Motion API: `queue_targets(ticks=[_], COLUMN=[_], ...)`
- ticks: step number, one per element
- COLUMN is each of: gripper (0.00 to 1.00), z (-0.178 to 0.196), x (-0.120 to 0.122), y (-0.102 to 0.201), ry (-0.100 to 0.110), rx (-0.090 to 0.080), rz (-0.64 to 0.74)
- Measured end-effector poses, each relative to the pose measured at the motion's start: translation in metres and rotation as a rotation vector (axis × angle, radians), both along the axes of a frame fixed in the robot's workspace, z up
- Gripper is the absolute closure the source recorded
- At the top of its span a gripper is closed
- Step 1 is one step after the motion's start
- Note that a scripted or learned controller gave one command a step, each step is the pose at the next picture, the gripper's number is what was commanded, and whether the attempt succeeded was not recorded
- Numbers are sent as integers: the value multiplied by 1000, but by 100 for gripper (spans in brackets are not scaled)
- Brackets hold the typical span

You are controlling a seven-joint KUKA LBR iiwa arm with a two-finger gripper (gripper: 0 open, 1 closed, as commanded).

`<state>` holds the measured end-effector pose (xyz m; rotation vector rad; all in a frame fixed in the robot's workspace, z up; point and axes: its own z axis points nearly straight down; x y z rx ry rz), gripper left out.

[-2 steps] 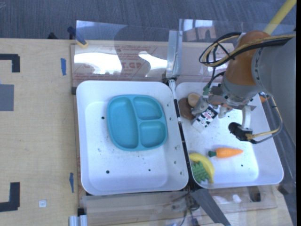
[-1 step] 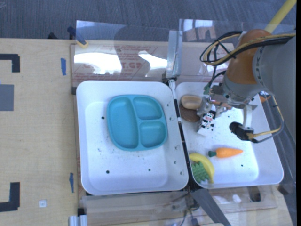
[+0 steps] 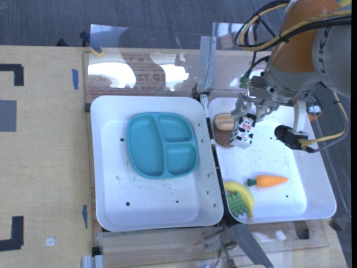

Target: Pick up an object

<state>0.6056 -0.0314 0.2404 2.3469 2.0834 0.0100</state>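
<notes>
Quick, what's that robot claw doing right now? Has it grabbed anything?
Gripper: closed on the small milk carton, over the right bin.

A: How many bins? 
B: 2 white bins, left (image 3: 106, 194) and right (image 3: 312, 202).

A: And inside? 
B: 1 teal plate (image 3: 162, 144), 1 carrot (image 3: 269, 180), 1 banana (image 3: 241, 191), 1 cow-print carton (image 3: 243, 132).

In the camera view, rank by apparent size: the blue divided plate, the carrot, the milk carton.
1. Blue divided plate, clearly largest.
2-3. Carrot and milk carton look alike in size; the carton sits raised and partly hidden, so unranked.
</notes>
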Motion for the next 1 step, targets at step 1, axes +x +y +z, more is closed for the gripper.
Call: queue_targets(ticks=[1], gripper=[100], z=[-13], x=[28], y=[-15], ry=[13], rx=[-3], rz=[-82])
